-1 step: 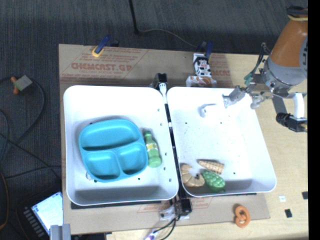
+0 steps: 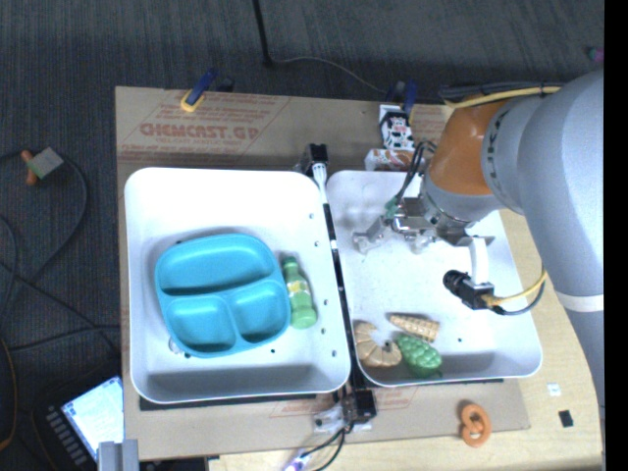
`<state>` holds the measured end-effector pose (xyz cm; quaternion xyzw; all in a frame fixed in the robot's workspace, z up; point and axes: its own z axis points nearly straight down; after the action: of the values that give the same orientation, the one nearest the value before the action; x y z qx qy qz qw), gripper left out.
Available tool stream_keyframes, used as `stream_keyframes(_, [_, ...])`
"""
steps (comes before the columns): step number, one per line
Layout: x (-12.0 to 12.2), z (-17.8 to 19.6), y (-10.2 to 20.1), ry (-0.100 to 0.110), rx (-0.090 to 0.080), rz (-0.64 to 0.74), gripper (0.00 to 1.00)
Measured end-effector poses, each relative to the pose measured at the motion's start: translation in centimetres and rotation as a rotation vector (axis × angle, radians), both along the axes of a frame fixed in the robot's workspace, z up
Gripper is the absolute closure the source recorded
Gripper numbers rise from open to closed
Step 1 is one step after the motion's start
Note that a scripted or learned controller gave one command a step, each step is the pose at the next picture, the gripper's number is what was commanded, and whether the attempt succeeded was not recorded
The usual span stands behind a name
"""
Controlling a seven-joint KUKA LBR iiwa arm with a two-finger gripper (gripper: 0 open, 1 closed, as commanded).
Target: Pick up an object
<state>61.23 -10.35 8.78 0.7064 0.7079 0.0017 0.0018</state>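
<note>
Landmark: right bin (image 2: pixel 510 346), all places given relative to it.
Bench (image 2: pixel 196 130): brown board under both bins, red lettering on the part up-left of the right bin.
Arm (image 2: pixel 549 155): grey with orange band, comes in from the right, hangs over the right bin's upper half.
Left bin (image 2: pixel 221 189): touching the right bin's left wall, side by side.
Blue tray (image 2: pixel 221 292): three compartments, in the left bin, well left of the right bin.
Gripper (image 2: pixel 392 232): over the right bin's upper-left area, metal fingers spread apart, released, nothing between them.
Black part with yellow cable (image 2: pixel 471 290): over the right bin's middle, right of centre.
Green bottle (image 2: pixel 299 292): in the left bin, between the blue tray and the right bin's left wall.
Green bumpy object (image 2: pixel 422 356): inside the right bin, near its bottom edge, well below the gripper.
Tan cone-shaped object (image 2: pixel 412 324): inside the right bin, just above the green bumpy object.
Beige round object (image 2: pixel 376 346): inside the right bin, bottom-left corner, just beside the green bumpy object.
Orange ring (image 2: pixel 475 422): on the bench, just below the right bin.
Blue clamp (image 2: pixel 199 88): bench top edge, far up-left of the right bin.
</note>
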Motion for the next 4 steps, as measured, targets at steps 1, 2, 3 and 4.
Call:
stream_keyframes(1, [0.0,1.0,-0.2,-0.003,-0.005,-0.001,1.0])
stream_keyframes(2, [-6.7,9.7,4.3,0.006,0.0,-0.001,1.0])
stream_keyframes(3, [-10.9,14.6,8.6,0.006,0.0,-0.001,1.0])
stream_keyframes(4, [-11.2,17.8,13.3,0.005,0.0,0.0,1.0])
